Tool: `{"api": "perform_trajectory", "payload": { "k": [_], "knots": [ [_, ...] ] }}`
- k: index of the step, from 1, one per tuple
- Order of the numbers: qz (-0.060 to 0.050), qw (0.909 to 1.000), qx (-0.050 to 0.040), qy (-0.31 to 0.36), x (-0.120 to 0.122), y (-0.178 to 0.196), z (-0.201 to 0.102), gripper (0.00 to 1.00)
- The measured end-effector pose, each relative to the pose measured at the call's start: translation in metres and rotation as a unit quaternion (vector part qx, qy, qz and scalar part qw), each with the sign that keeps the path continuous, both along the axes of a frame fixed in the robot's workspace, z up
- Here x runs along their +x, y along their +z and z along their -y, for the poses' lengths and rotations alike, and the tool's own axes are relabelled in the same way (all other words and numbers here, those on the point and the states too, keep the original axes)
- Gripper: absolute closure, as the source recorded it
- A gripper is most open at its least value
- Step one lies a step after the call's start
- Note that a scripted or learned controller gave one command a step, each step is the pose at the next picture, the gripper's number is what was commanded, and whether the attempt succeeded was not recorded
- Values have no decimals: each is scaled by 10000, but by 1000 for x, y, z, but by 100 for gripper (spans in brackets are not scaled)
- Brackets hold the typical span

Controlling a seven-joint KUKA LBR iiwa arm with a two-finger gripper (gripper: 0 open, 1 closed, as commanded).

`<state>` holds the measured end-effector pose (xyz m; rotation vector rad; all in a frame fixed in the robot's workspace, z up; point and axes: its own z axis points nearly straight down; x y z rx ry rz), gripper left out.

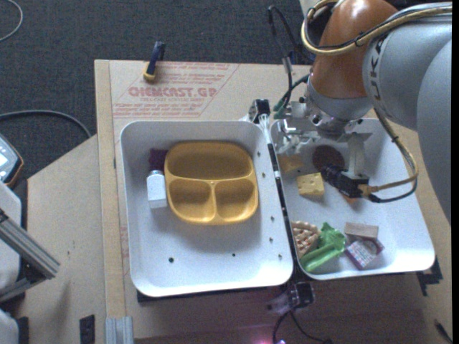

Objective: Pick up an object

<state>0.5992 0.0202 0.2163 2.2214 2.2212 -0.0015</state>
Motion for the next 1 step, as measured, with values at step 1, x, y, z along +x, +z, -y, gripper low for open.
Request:
{"api": "perform_trajectory", "payload": {
  "k": [1],
  "knots": [
    [26,10000,2,7,9,16,0,100]
  ]
}}
